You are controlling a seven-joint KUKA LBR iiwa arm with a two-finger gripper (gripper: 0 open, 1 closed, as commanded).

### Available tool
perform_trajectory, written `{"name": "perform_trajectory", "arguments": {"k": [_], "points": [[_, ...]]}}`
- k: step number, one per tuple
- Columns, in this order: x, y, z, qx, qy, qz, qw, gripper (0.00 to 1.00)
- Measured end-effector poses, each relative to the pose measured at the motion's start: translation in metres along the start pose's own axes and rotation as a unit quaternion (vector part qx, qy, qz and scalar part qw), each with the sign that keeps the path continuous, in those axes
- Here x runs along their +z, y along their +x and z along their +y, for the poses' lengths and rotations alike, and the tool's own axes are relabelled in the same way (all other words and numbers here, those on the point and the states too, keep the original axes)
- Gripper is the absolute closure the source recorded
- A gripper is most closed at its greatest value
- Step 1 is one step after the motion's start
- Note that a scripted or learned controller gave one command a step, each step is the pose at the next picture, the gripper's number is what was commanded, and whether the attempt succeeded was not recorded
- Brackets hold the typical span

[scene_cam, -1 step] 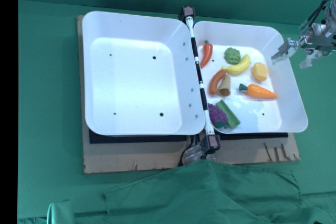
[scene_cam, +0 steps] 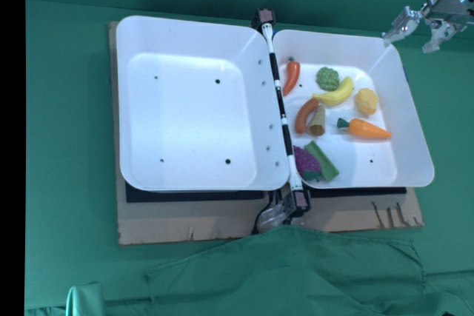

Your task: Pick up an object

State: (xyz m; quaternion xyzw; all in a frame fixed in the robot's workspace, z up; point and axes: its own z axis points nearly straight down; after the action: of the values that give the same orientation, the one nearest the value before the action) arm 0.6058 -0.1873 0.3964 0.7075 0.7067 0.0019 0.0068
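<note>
Carrot (scene_cam: 366, 129) lies lengthwise, tip pointing right.

Glossy white plastic bins (scene_cam: 148, 37) on brown cardboard (scene_cam: 185, 226), matt green cloth (scene_cam: 296, 270) around

The grey metal two-finger gripper (scene_cam: 419, 29) hangs spread apart; the white plastic right-hand bin (scene_cam: 415, 137) of toy food lies below-left of its jaws.
</note>
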Motion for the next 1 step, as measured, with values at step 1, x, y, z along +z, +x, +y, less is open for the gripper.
{"name": "perform_trajectory", "arguments": {"k": [1], "points": [[-0.0127,-0.0015,-0.0026,0.003,0.000,-0.001,1.0000,1.00]]}}
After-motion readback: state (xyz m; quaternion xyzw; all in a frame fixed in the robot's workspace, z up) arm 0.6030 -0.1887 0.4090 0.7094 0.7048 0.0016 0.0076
